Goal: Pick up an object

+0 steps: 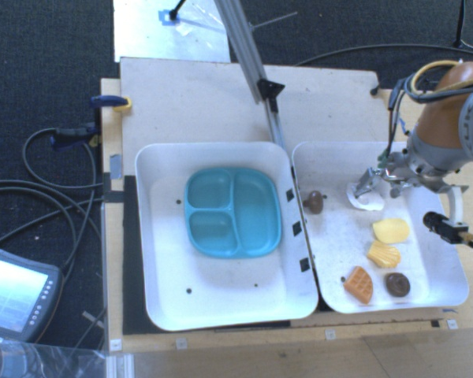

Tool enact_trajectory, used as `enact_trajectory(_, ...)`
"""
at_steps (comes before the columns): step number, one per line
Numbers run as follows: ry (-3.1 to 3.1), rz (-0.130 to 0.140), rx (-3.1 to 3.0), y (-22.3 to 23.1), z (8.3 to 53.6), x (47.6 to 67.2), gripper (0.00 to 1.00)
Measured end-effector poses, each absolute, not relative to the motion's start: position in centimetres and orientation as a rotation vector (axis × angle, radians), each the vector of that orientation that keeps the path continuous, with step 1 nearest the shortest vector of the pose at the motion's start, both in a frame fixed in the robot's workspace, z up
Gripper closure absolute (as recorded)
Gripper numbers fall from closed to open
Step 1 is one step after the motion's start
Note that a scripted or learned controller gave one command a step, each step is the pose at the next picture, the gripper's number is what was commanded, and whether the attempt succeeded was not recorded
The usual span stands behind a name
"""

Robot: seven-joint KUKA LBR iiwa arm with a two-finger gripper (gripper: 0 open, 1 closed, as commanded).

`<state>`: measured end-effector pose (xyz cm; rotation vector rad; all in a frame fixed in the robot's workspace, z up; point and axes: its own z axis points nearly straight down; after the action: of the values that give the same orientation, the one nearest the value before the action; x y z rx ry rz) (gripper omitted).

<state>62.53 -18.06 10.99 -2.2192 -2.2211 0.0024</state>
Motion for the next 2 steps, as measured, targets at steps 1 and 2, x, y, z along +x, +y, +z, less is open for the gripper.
enact_trajectory(1, -2.222, 0.001, -2.221, -18.0, 9.0, 62.6, 0.00)
enact_trajectory(2, -2.227, -0.009, -2.226, -18.0, 10.5, 62.9, 1.00)
